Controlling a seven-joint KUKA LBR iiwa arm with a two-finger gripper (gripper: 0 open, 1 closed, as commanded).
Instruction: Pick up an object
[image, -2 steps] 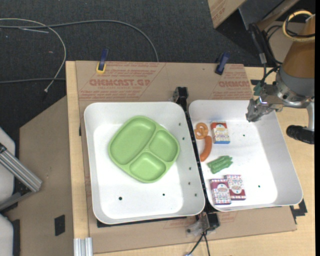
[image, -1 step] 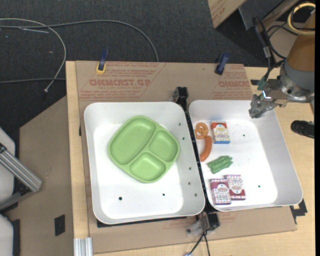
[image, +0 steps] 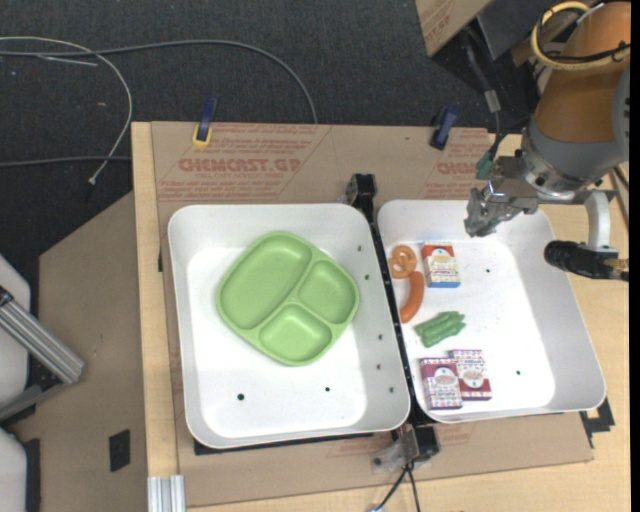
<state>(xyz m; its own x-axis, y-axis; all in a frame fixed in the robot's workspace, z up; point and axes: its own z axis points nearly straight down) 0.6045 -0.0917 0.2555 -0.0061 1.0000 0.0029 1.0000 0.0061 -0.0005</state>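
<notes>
The right bin (image: 540, 330) holds an orange pretzel-like ring (image: 403, 261), an orange carrot-shaped piece (image: 411, 296), a small white and orange carton (image: 440, 266), a green pepper-like toy (image: 441, 327) and two dark red packets (image: 456, 379). My gripper (image: 484, 218) hangs over the bin's far edge, up and to the right of the carton, apart from every object. Nothing shows between its fingers.
The left bin (image: 200, 380) carries a green divided plate (image: 288, 296). Blue clamps (image: 206, 121) (image: 444, 127) hold the cardboard sheet at the back. A black fitting (image: 362, 188) sits between the bins at the far side. Cables run across the dark floor behind.
</notes>
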